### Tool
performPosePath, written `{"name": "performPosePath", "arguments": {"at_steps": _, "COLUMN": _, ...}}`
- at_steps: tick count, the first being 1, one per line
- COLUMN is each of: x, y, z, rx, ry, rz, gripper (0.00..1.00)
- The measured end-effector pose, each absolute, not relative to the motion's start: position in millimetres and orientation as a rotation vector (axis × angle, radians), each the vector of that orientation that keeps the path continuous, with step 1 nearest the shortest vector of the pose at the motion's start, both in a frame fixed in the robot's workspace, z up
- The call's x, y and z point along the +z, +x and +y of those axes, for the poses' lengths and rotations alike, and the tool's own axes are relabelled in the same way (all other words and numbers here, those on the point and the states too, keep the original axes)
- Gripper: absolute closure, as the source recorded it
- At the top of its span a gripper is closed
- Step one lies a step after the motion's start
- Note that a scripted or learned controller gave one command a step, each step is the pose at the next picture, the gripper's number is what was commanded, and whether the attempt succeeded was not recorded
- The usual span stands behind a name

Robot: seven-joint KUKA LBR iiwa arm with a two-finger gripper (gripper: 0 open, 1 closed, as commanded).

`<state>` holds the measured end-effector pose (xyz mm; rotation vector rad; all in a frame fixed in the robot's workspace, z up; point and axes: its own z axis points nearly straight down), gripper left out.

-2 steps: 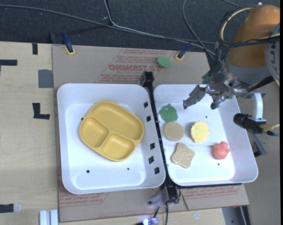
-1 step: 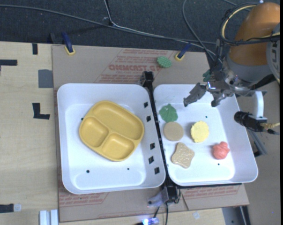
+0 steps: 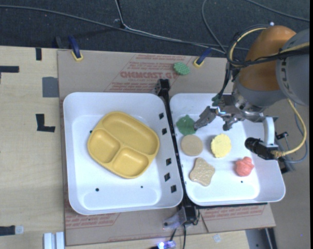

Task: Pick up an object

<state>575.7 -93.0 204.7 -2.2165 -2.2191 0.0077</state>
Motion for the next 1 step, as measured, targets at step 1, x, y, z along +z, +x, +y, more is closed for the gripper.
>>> {"name": "performPosePath", "arguments": {"at_steps": 1, "x": 140.0, "y": 576.4, "z": -94.0, "rx": 0.008, "ry": -2.216, "rz": -2.219, "gripper": 0.0}}
